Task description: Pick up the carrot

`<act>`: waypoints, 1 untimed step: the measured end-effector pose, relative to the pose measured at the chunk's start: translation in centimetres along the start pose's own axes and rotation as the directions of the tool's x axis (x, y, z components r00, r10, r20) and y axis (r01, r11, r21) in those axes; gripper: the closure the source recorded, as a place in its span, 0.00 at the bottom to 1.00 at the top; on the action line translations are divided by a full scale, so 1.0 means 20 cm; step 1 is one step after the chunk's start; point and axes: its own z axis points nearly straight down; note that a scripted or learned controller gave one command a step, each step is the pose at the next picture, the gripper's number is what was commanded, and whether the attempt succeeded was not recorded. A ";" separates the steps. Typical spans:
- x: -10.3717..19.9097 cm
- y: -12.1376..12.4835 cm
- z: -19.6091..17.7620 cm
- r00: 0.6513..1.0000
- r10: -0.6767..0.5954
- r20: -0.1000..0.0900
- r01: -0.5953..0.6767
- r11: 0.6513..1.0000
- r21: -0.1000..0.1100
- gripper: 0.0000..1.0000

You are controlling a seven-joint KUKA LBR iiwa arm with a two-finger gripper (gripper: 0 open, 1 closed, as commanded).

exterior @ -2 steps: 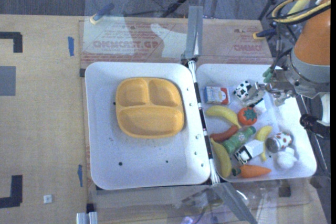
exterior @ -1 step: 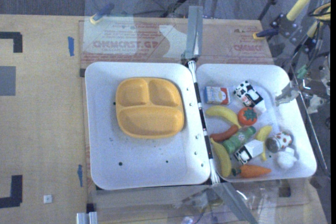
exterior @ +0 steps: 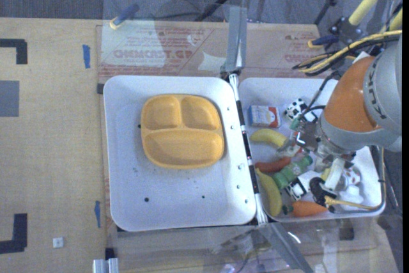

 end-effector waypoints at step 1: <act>0.00 0.00 -0.04 1.000 0.003 0.000 -0.003 1.000 0.001 1.00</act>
